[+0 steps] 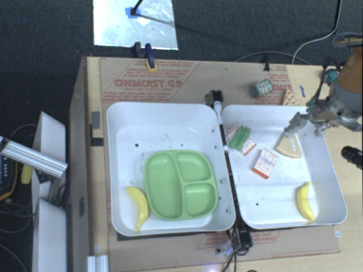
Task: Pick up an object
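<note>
While the arm reaches in at the frame's right edge, its hand (pixel 299 123) hangs over the right bin (pixel 326 169), just above a tan wedge (pixel 290 147); whether it is open or closed cannot be told.

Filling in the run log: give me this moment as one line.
gripper: over right bin, above cheese wedge | holding: nothing seen | right bin: banana, carton, green item | left bin: green tray

Single fixed camera above bench (pixel 170 78), angled down, both bins (pixel 164 118) in frame, mid-distance.
</note>
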`<state>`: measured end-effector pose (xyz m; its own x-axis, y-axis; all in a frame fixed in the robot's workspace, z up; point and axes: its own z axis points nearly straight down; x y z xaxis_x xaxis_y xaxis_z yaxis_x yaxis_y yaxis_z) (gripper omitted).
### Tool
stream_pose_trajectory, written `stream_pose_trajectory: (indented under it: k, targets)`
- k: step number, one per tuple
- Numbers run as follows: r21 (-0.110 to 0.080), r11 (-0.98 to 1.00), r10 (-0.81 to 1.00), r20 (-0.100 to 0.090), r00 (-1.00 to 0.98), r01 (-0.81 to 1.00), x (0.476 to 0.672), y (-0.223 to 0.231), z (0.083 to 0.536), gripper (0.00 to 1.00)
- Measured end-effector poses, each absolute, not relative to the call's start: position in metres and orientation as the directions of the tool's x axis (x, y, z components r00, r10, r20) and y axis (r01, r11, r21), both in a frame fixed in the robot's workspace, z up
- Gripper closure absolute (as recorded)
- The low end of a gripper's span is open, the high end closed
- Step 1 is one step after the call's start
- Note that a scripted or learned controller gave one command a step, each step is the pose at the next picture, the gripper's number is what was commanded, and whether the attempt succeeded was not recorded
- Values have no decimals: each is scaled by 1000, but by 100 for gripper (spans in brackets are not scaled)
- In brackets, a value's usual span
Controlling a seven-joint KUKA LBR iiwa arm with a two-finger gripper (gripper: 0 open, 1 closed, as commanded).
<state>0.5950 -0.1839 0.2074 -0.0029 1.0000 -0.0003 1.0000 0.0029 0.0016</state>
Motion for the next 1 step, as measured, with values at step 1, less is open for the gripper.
stream_pose_trajectory:
  k: [1]
  targets:
    - [1, 5, 1000, 0, -5, 1000, 570, -143, 175, 0]
